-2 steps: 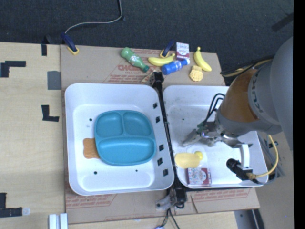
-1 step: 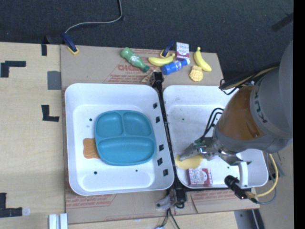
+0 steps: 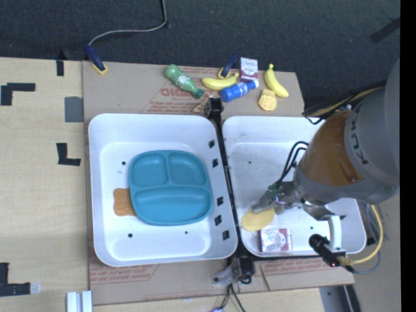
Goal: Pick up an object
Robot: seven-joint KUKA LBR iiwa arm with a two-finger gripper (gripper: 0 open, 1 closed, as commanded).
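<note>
My gripper (image 3: 265, 205) is low in the right bin (image 3: 260, 135), reaching in from the right under the grey and orange arm. Its tips sit right above a flat yellow piece (image 3: 257, 220) on the bin floor, touching or nearly touching its top edge. A small red and white carton (image 3: 275, 240) lies just below and right of that piece, near the bin's front wall. In the left bin (image 3: 104, 142) lies a blue divided plate (image 3: 171, 187) with an orange flat item (image 3: 121, 202) sticking out from under its left side.
Behind the bins on the cardboard lie a green bottle (image 3: 183, 81), two toy bananas (image 3: 219, 82) (image 3: 275, 82), a blue bottle (image 3: 234, 91), a small carton (image 3: 249, 67) and a yellow corn-like piece (image 3: 267, 99). A black clip (image 3: 214, 106) joins the bins at the back.
</note>
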